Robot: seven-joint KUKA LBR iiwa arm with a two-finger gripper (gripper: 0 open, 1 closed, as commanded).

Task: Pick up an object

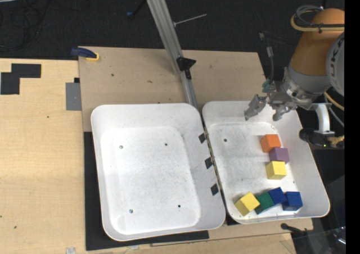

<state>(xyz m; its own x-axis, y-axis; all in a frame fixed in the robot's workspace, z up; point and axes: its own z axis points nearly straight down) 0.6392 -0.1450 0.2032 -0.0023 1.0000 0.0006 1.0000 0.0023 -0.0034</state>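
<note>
My gripper (264, 112) hangs over the far edge of the right bin (236, 152), its two fingers spread apart with nothing between them, so it is open. Below it, toward the bin's right side, lie an orange block (270, 142), a purple block (280, 154) and a yellow block (276, 169) in a short column. Near the front edge sit another yellow block (246, 203), a green block (264, 201) and two blue blocks (277, 195) (293, 200) close together. The orange block is the nearest to the gripper, a short way in front of it.
The left bin (112, 135) sits beside the right one, joined by black clips (208, 162). A slanted metal rail (169, 33) rises behind the bins. The arm's orange band (315, 50) stands at the right.
</note>
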